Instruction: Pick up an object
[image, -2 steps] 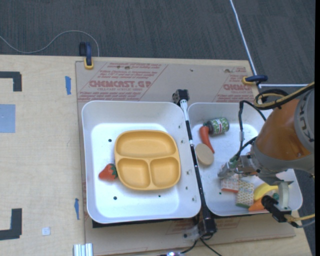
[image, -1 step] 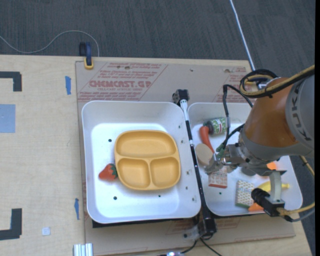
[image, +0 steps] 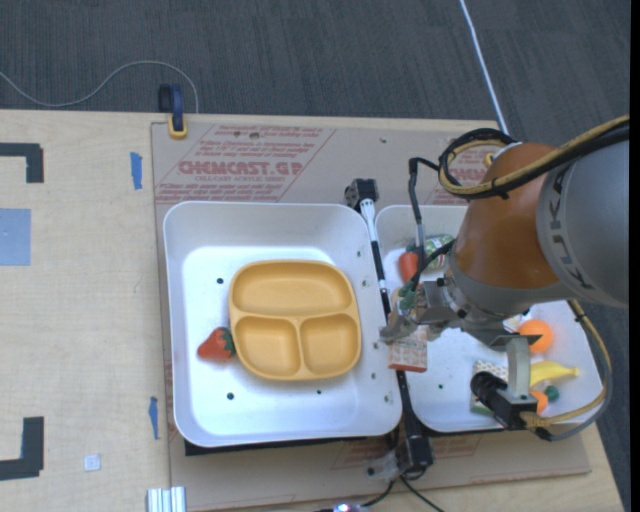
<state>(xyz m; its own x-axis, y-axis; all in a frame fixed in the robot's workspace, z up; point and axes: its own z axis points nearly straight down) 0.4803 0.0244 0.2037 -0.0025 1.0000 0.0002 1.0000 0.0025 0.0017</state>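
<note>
Small patterned packet (image: 408, 354) hangs beside the bins' shared rim (image: 392, 330).

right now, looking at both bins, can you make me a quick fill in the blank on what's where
1. The yellow divided tray lies in the ____ bin as the camera sees it.
2. The tray has ____ compartments.
3. The toy strawberry lies on the bin floor beside the tray's ____ edge in the camera view.
4. The toy banana lies in the ____ bin.

Missing words: left; three; left; right
</note>
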